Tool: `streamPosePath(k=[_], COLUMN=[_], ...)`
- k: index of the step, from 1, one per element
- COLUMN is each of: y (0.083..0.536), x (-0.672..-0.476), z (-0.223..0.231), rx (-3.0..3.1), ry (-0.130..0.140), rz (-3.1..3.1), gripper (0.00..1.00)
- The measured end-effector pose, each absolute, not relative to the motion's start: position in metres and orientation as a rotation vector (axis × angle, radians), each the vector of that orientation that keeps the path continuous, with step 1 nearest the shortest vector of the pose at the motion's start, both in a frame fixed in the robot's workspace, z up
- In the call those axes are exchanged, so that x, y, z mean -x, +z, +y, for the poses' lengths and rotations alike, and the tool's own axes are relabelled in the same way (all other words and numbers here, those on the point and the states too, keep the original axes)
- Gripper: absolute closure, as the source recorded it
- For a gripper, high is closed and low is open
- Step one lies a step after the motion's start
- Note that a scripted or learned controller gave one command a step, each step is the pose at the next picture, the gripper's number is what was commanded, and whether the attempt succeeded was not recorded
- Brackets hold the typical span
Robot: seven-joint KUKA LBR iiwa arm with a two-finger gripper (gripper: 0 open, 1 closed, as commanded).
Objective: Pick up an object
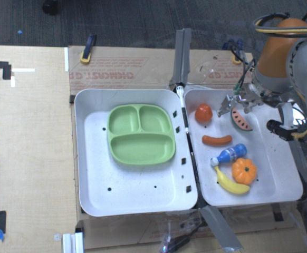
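The right bin point(280, 194) holds a red tomato point(203, 113), a watermelon slice point(241, 119), a sausage point(217, 139), a blue and white bottle point(230, 154), a small orange pumpkin point(244, 171) and a banana point(230, 183). My gripper point(236, 102) hangs over the bin's far side, between the tomato and the watermelon slice and just above the slice's left end. Its fingers are spread and nothing sits between them.
The left bin point(90, 141) carries a green divided plate point(141, 134). A grey divider post point(182, 57) rises between the bins at the back. A yellow and blue clamp point(88, 48) lies on the cardboard behind the left bin.
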State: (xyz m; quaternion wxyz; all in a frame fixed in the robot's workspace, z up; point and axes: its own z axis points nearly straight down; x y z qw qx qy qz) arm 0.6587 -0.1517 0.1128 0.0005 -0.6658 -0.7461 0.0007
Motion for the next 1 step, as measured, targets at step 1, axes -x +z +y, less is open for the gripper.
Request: streamPosePath(k=[1], y=[0.0923], x=[-0.6232], z=[-0.1975], rx=[1.759], ry=[0.000], rz=[-2.605], gripper=[0.00])
